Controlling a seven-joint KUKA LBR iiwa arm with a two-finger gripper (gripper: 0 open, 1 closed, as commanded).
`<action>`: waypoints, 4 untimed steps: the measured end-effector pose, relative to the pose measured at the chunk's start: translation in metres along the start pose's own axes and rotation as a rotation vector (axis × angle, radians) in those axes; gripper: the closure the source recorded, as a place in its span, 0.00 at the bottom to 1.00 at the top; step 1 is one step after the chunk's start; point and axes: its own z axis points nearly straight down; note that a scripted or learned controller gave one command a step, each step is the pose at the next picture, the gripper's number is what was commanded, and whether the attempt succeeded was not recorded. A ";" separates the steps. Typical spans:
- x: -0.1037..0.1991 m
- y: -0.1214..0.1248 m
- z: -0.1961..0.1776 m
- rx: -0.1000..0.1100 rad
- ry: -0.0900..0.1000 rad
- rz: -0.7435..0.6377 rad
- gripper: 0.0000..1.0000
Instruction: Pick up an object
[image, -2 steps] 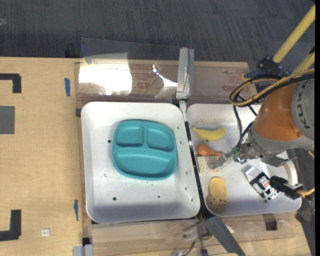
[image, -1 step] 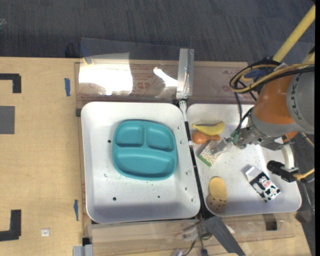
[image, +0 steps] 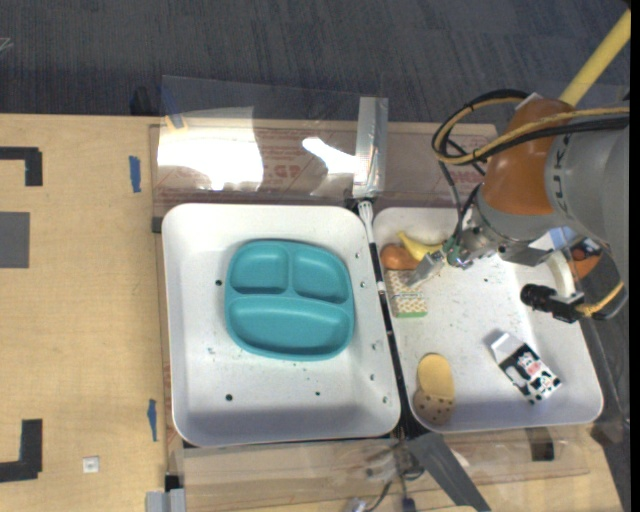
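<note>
My arm (image: 560, 170) reached in from the upper right of the frame, grey with its orange band above the wrist, and my gripper (image: 432, 262) hung low over the upper left corner of the right bin (image: 580, 395). Whether it was spread or pressed together I could not tell; nothing was clearly caught in it.

Just beside its tip lay a cluster of small things against the bin's left wall: a yellow banana-shaped toy (image: 414, 243), an orange-brown round object (image: 396, 257) touching it, and a patterned green-and-pink piece (image: 407, 298) just below them. Toward the lower middle of the same bin sat a tan, cookie-like object (image: 435, 385), well apart from that cluster. In the lower right of the bin lay a small white carton with black markings (image: 526, 367), tilted.

The left bin (image: 190, 400) held a teal divided plate (image: 290, 299) near its centre. A sheet of clear plastic (image: 260, 150) stood behind that bin, in the upper middle of the frame.
</note>
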 end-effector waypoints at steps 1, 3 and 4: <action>-0.019 0.025 0.009 0.053 0.036 0.107 0.00; -0.045 0.007 -0.067 0.007 0.006 -0.222 0.00; -0.017 0.005 0.010 0.008 0.007 -0.268 0.00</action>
